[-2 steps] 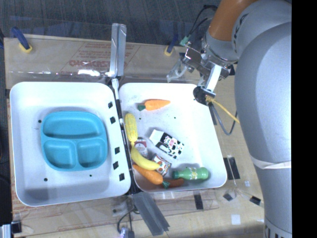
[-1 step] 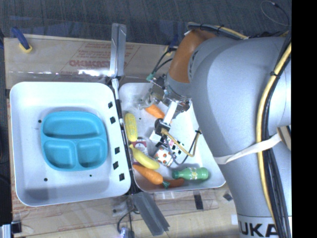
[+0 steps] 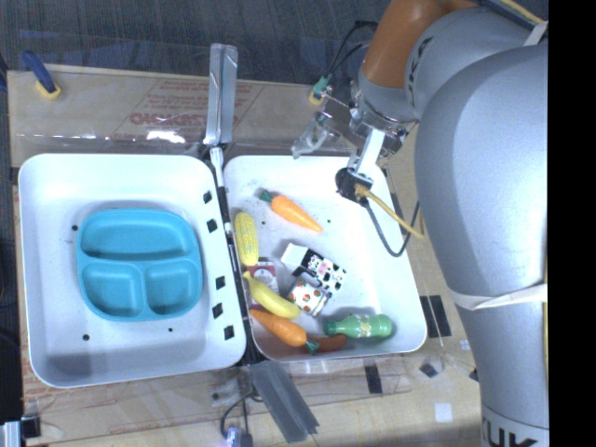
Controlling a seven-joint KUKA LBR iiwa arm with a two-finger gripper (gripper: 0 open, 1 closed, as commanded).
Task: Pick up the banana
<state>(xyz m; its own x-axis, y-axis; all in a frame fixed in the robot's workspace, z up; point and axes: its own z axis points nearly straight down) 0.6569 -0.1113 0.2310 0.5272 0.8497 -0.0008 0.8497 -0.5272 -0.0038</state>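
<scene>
Currently gripper, finger state unclear, hangs over the right bin's far rim, while banana lies wedged between corn and carrot, so neighbours could get pinched instead.

I am working in a robotics lab, not a home kitchen. My grey arm with its orange band reaches over a bench holding two shallow white bins clamped side by side, with loose cables trailing along the right bin's right edge. The right bin holds toy plastic food, and the left bin a blue divided tray.
</scene>
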